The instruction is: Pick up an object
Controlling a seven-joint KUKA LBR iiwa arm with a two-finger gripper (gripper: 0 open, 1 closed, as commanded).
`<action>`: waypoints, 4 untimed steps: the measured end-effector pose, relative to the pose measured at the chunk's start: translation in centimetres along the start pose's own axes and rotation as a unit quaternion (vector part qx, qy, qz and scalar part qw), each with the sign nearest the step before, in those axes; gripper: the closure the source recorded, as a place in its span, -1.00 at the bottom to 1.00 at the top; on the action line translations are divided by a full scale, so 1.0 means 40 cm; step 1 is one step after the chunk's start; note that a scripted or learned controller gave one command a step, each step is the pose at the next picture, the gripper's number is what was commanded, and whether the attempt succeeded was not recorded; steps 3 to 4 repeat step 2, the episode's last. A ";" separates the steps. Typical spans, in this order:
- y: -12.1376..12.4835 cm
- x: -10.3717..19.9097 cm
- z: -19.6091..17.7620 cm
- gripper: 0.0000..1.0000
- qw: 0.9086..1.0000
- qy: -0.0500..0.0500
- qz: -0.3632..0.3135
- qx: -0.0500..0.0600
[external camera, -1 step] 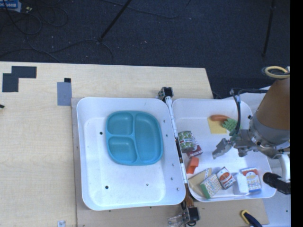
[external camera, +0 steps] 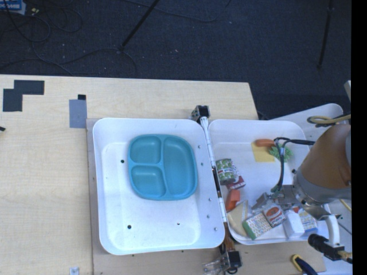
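target: small carton [external camera: 265, 220] at lower right of right bin [external camera: 252, 132], crowded by packets | gripper [external camera: 279, 198] just above it; grip state: cannot tell | risk: neighbours get nudged or carton slips; teal tray [external camera: 162, 167] sits in left bin [external camera: 109, 211]

Blue divided tray [external camera: 162, 167] in left bin [external camera: 109, 211]; tool [external camera: 274, 200] above right bin's [external camera: 241, 132] cluttered items.

A pale wooden bench [external camera: 46, 176] fills the lower left, its far edge running straight across the middle. Dark grey patches [external camera: 23, 94] mark its far left corner. Beyond that edge lies a dark blue carpet floor [external camera: 189, 33], crossed by thin black cables [external camera: 40, 16] and a slanting black pole [external camera: 143, 19]. Light falls evenly.
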State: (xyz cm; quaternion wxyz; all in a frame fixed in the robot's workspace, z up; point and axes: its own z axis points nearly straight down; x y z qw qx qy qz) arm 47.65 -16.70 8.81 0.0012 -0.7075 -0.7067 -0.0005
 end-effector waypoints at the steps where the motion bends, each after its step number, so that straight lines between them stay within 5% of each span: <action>1: 0.001 -0.001 -0.022 1.00 1.000 0.001 0.001 0.001; 2: 0.013 0.219 -0.244 1.00 1.000 0.000 -0.001 0.003; 4: 0.013 0.219 -0.244 1.00 1.000 0.000 -0.001 0.003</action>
